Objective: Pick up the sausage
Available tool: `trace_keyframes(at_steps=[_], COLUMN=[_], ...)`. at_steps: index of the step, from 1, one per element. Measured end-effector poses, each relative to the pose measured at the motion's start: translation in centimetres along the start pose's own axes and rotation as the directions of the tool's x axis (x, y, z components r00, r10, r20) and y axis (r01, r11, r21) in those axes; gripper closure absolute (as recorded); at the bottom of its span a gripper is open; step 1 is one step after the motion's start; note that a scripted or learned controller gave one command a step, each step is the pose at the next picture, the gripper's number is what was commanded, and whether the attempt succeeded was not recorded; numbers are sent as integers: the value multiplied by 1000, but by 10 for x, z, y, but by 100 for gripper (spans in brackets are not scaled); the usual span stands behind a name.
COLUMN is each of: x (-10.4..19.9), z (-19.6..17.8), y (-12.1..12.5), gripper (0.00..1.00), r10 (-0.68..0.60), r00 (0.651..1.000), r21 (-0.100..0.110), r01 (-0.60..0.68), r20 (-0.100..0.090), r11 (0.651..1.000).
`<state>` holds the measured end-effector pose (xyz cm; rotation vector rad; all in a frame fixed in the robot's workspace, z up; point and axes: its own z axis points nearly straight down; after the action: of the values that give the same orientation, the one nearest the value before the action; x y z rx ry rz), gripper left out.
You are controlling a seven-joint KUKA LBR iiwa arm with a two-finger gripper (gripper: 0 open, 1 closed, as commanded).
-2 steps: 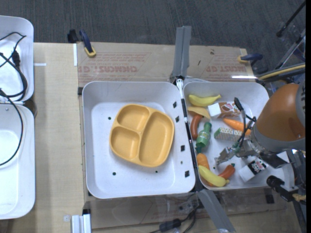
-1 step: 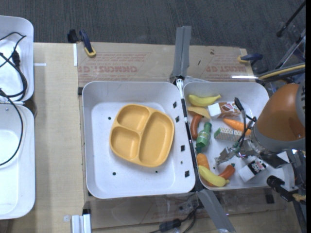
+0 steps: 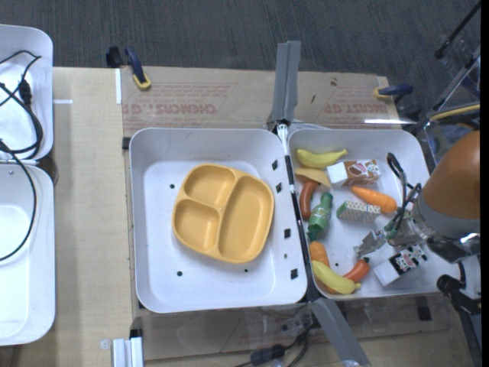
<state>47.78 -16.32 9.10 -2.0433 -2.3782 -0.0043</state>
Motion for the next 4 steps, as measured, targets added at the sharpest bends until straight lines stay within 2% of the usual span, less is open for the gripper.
trace_keyframes(at_steps=[1, 2, 3, 4], x=[45, 4, 57, -15], z=[-15, 1, 1, 1], y=[6, 0, 8, -2], gripper=[0, 0, 0, 0], r10=[230, 165, 148, 30], r00=[973, 986, 989, 999], r21=[-2, 4, 0, 3], r01=[-230, -165, -148, -30], r20=[6, -2, 6, -12], r11=[973, 986, 989, 1000])
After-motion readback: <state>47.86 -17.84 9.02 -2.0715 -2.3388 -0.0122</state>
